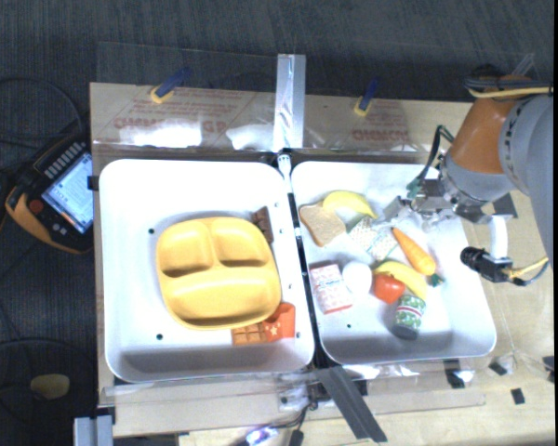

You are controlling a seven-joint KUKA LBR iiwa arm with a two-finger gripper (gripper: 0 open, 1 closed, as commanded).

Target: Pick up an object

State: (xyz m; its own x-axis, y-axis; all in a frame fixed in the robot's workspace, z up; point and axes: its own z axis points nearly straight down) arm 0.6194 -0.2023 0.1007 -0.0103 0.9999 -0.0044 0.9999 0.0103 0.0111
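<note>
the grey arm (530, 156) with its orange band (479, 137) is reaching in from three o'clock, and its pincer (426, 201) is hanging over the upper right part of the right bin (465, 333), close above a carrot (414, 251); whether it is open or closed cannot be told from this slant, and nothing is visibly caught in it. the objects to pick are lying clustered in the right bin: a banana (346, 202) at about twelve o'clock of the heap, a slice of bread (322, 222) touching it at ten o'clock, a speckled pale piece (376, 240) in the middle just beside the carrot, a white egg-like ball (357, 276) below that, a small pink-and-white carton (327, 287) at eight o'clock with printing too small to read, a red tomato (388, 288) with a yellow piece (398, 270) touching it, and a green-labelled can (409, 313) at five o'clock, its label unreadable. in the left bin (121, 342) a yellow divided tray (219, 269) is sitting near the centre, with a brown waffle-like piece (248, 334) and an orange-red block (281, 323) at its five o'clock edge and a dark brown bit (262, 219) at its one o'clock corner. behind the bins a clear sheet (177, 119) is showing faint reddish lettering that cannot be made out. a handheld controller (60, 198) with a lit screen is lying off the table (530, 379) at nine o'clock.
</note>
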